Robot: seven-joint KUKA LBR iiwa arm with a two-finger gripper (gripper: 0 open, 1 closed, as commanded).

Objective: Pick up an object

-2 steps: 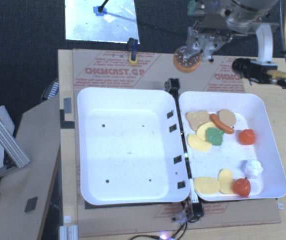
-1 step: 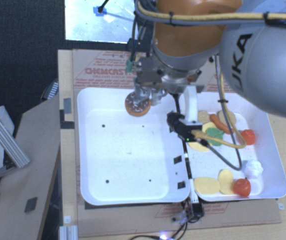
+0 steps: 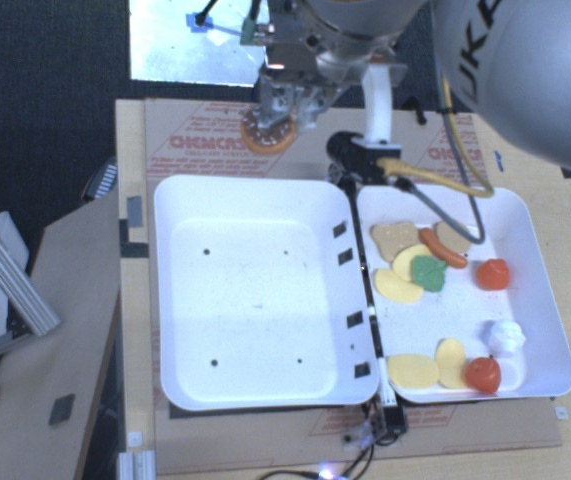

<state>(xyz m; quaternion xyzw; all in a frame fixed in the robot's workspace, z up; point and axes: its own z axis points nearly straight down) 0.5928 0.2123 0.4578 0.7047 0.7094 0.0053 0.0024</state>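
At the upper middle of the frame, the gripper [image 3: 277, 108] is clamped on a round brown doughnut [image 3: 268, 133], held above the cardboard beyond the left bin [image 3: 180, 268].

Dark carpet [image 3: 35, 68] — tan bench [image 3: 75, 268]

The big grey arm [image 3: 485, 38] is hanging over the top of the counter [image 3: 215, 138]. Its jaws are holding a round brown and orange toy [image 3: 268, 131]. At three o'clock, the right bin [image 3: 540, 268] is carrying toy foods, and the left bin [image 3: 255, 288] is sitting at nine o'clock.
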